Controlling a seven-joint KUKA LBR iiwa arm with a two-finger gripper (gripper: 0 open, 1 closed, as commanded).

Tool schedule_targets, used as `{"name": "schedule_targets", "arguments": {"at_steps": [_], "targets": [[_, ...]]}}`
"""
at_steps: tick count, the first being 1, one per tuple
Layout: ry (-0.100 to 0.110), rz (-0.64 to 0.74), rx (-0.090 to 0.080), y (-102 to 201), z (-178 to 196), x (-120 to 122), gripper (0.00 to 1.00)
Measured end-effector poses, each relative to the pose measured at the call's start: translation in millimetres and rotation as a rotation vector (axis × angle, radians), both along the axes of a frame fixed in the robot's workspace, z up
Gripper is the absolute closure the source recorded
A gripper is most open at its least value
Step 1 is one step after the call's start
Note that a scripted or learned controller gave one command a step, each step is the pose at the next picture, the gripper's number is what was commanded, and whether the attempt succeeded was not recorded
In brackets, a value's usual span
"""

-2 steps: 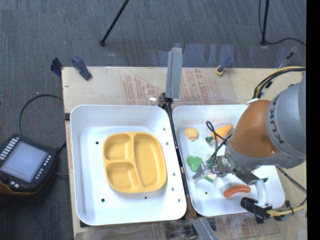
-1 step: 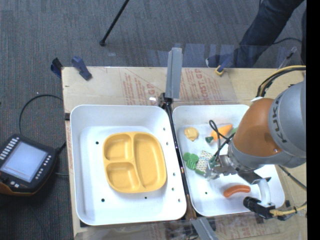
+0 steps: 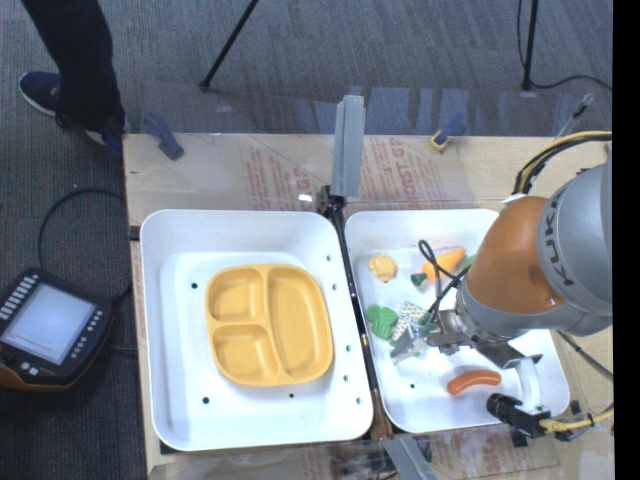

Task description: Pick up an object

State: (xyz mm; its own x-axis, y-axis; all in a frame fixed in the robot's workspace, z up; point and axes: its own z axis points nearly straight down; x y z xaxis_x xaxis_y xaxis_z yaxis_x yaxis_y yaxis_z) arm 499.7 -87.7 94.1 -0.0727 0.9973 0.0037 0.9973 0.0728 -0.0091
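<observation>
My gripper hangs low in the right bin, at its left middle. Its tip is right beside a green piece and a small white-and-green patterned piece, and I cannot tell whether it touches either. A yellow piece lies further back. An orange carrot-like piece sits beside it, partly behind the arm. A red sausage lies near the front of the bin, just right of the gripper.
The left bin holds a yellow divided plate. A grey post stands upright behind the seam between the bins. A black cable loops over the carrot-like piece. A teach pendant lies on the floor at left.
</observation>
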Motion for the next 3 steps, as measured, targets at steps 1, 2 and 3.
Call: {"name": "schedule_targets", "arguments": {"at_steps": [1, 2, 3], "targets": [[-0.005, 0.07, -0.001, -6.0, -7.8, 45.0, 0.0], [-0.003, 0.067, 0.001, -6.7, 1.2, 44.4, 1.0], [-0.017, 0.123, -0.001, 59.5, 149.7, 24.0, 1.0]]}}
